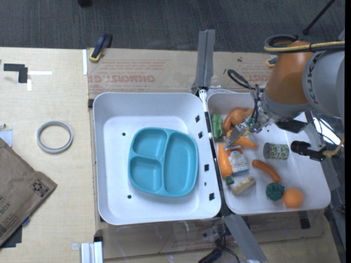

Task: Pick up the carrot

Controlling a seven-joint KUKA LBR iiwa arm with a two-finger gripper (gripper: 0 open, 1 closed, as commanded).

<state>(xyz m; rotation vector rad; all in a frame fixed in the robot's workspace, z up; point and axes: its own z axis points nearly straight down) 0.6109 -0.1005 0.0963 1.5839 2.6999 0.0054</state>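
Carrot lies in bin; end effector just above, opening unclear.

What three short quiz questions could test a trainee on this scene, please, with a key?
1. True or false: the blue divided tray lies in the left bin.
2. Which item lies along the left wall of the right bin? A) the carrot B) the small can C) the orange ball
3. Fill in: the gripper is over the ____ bin.

Key: 1 true. 2 A. 3 right.
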